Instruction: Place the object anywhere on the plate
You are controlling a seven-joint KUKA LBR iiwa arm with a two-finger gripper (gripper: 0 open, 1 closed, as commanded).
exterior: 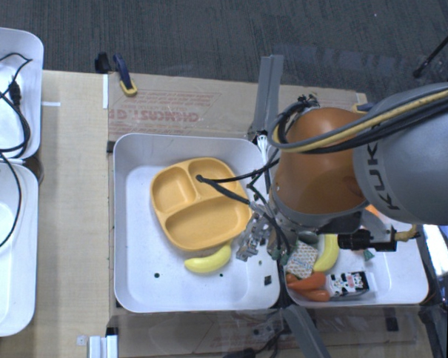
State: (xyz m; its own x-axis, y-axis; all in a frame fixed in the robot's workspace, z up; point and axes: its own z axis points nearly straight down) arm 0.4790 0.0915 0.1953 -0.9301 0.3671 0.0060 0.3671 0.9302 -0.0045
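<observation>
While the banana (208,261) lies in the left bin (133,230) near its front edge, just touching the front rim of the orange plate (197,203), I'd lift it straight up and shift it only slightly back, releasing low over the wide compartment. The gripper (252,241) hangs just right of the banana; I cannot tell its grip. Behind it, the arm (336,164) leans in over the bins' shared wall.

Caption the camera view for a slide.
KUKA gripper hovers beside a yellow banana lying against the orange plate in the left bin.
</observation>
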